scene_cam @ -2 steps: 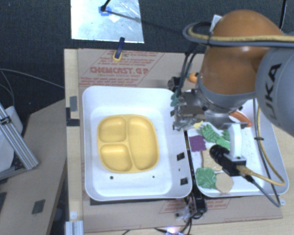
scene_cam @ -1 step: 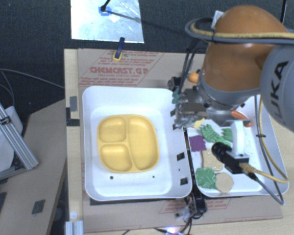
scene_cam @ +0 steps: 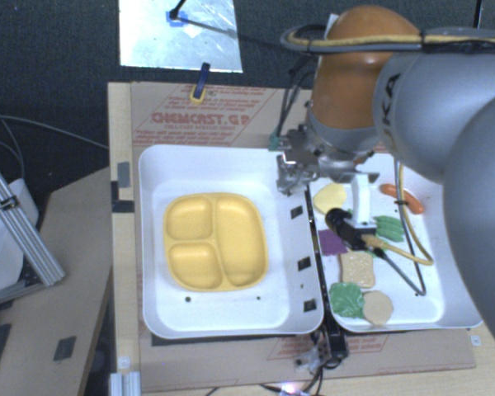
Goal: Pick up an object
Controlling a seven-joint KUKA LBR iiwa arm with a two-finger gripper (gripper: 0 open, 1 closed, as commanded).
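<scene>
Over divider between bins: pincer (scene_cam: 290,174); yellow tray (scene_cam: 216,242) well apart leftward.

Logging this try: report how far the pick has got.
Done: nothing looks lifted; the yellow tray lies in the left bin, and the toy foods sit in the right bin. In hand: the gripper hangs over the bins' divide. Left: grasp and lift.

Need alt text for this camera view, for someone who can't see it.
The grey KUKA arm's gripper hangs over the divide between two white bins. The left bin holds a yellow divided tray; the right bin holds small toy food pieces.
</scene>
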